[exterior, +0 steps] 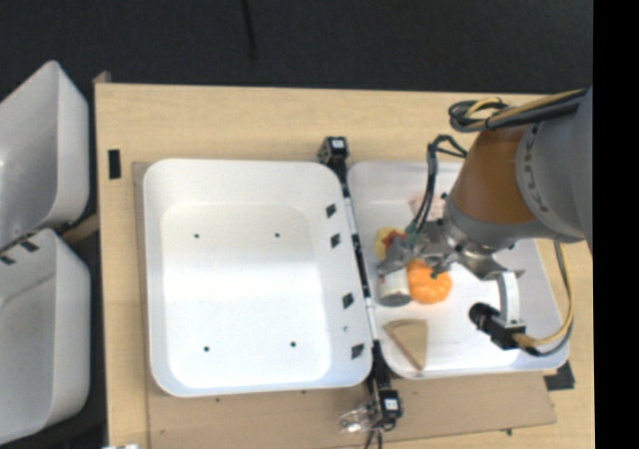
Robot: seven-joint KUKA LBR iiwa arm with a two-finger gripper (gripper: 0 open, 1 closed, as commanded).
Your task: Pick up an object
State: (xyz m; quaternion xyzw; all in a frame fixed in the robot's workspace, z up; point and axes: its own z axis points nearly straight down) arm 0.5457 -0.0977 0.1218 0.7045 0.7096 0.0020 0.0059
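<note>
Worktop (120, 237): carrying two white bins side by side.
Tan wedge (409, 342): lying at the near edge of the right bin (469, 362).
Orange ball (429, 286): sitting mid-bin, just beside a small white piece (393, 284) on its left.
Gripper (424, 259): hanging right over the orange ball; whether it is wide or narrow, I cannot tell.
Yellow and red item (389, 237): lying just beyond.
Left bin (240, 272): sitting beside the right bin.
</note>
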